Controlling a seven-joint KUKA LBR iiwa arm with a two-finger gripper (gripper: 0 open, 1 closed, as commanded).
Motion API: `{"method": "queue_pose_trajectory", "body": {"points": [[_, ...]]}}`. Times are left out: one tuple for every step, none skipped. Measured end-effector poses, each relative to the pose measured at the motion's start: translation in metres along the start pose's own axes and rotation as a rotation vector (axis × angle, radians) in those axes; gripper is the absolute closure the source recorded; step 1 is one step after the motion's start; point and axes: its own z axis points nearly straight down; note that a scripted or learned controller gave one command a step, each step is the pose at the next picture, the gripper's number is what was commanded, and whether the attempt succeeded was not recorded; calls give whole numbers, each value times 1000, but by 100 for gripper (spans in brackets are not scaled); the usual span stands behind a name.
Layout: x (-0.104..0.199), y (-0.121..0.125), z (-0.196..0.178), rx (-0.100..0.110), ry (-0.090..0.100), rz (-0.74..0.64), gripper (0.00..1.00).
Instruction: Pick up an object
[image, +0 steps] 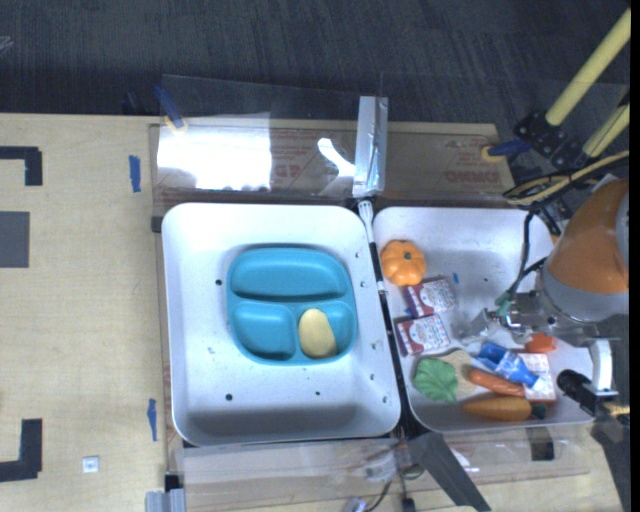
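Observation:
My gripper (503, 318) hangs low over the right part of the right bin (470, 228), under the grey wrist with the orange band. Just below it lies a blue and white packet (508, 361). Left of it are two red and white packets (437, 297) (423, 334). A small orange pumpkin (403, 262) sits near the bin's far left corner. A green leafy toy (436, 380) and two carrots (492, 380) (497, 407) lie along the near edge. I see nothing held.
The left bin (200, 300) holds a blue divided tray (270, 290) with a yellow oval item (317, 332) in its lower right compartment. A clear plastic wall (260, 150) stands behind the bins. Cables and yellow poles (590, 65) run at the far right.

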Motion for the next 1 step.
{"method": "queue_pose_trajectory", "body": {"points": [[-20, 35, -38, 8, 15, 224, 0]]}}
